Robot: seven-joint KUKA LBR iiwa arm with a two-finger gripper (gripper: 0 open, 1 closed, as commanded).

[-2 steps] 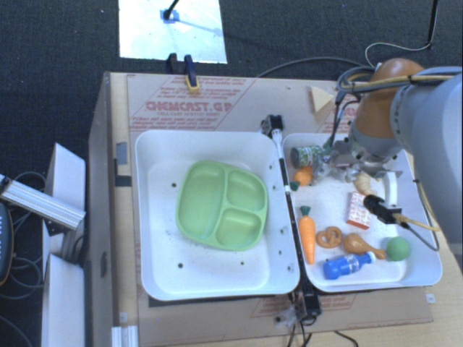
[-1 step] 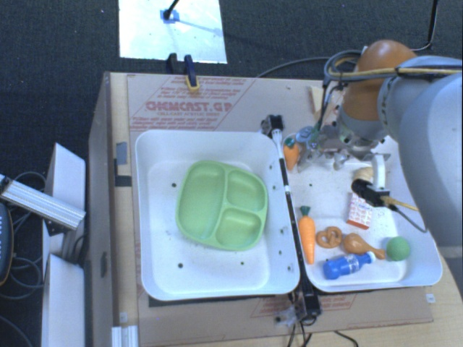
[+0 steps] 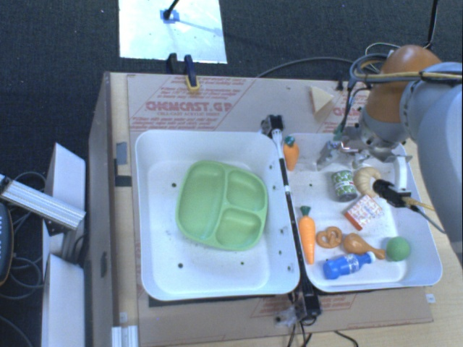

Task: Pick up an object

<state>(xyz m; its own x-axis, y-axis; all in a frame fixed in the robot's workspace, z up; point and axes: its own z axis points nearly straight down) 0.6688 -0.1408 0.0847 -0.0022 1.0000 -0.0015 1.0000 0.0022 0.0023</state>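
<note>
The gripper (image 3: 340,147) hangs over the back part of the right bin (image 3: 423,270), and I cannot tell what shape it is in. Nothing is seen in its grip.

The toys to pick lie in that bin: a can (image 3: 343,184) right under the gripper, a small carrot (image 3: 291,152) by the back left wall, a big carrot (image 3: 307,238) by the wall in the middle, a pretzel (image 3: 330,236), a red box (image 3: 364,211), a blue bottle (image 3: 345,265) and a green ball (image 3: 397,249) near the front.

What could go wrong? The can is round and may roll or slip away when squeezed. The toys sit close, so the gripper may bump a neighbour or the bin wall and catch nothing.

The left bin (image 3: 163,277) holds a green tray (image 3: 222,204), well away from the gripper
</note>
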